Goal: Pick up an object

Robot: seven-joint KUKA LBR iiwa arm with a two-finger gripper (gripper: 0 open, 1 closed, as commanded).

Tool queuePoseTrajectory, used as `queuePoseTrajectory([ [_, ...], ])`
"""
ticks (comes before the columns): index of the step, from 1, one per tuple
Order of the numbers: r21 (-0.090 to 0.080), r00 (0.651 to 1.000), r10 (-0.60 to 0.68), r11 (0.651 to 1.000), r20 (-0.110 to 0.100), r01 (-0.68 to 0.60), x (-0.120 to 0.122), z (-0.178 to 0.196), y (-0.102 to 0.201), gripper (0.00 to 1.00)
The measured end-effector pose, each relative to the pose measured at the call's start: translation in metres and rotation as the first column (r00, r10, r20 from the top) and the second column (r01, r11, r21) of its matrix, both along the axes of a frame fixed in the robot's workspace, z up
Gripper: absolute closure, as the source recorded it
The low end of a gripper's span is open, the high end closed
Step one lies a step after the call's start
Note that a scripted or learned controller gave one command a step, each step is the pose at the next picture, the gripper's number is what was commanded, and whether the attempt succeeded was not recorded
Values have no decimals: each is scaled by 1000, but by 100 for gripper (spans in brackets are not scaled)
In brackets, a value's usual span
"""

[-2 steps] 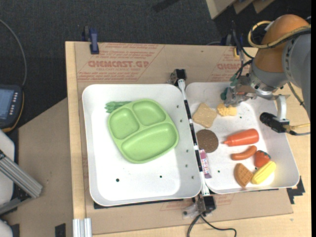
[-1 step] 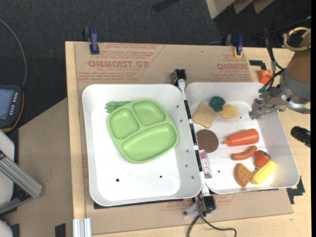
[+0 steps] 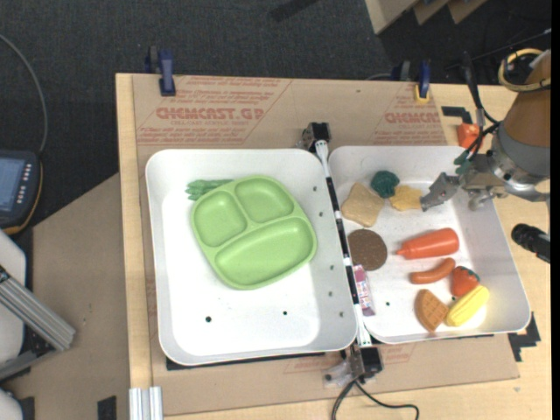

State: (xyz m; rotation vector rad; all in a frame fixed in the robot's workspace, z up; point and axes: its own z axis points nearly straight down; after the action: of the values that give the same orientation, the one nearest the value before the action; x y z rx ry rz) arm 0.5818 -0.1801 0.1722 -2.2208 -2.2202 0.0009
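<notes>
Nearest the camera, at the front of the right bin (image 3: 503, 261), lie a corn cob (image 3: 467, 305), a waffle-like biscuit (image 3: 429, 309) and a small tomato (image 3: 464, 279), with a sausage (image 3: 432, 271) just behind them; none of these is in my reach yet. Further back sit the orange carrot (image 3: 429, 243) and a brown patty (image 3: 367, 249), and beyond them a slice of bread (image 3: 362, 205), a yellow chip (image 3: 406, 199) and a dark green broccoli (image 3: 383, 182). The left bin (image 3: 175, 261) bears a green divided plate (image 3: 252, 230). My gripper (image 3: 437, 192) hangs at the far right of the right bin, just beside the yellow chip and above the carrot. I cannot tell how wide my jaws stand, and nothing shows between them. By my judgement nothing is picked yet: choosing, descending and closing all remain.
</notes>
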Motion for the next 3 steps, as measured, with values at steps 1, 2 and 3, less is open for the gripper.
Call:
queuePoseTrajectory([
  [1,-1,1000,6,1000,3,-6,50,-69,41,0],
  [2,-2,1000,4,1000,9,-4,87,-87,60,0],
  [3,-3,1000,2,1000,10,-2,86,-76,59,100],
])
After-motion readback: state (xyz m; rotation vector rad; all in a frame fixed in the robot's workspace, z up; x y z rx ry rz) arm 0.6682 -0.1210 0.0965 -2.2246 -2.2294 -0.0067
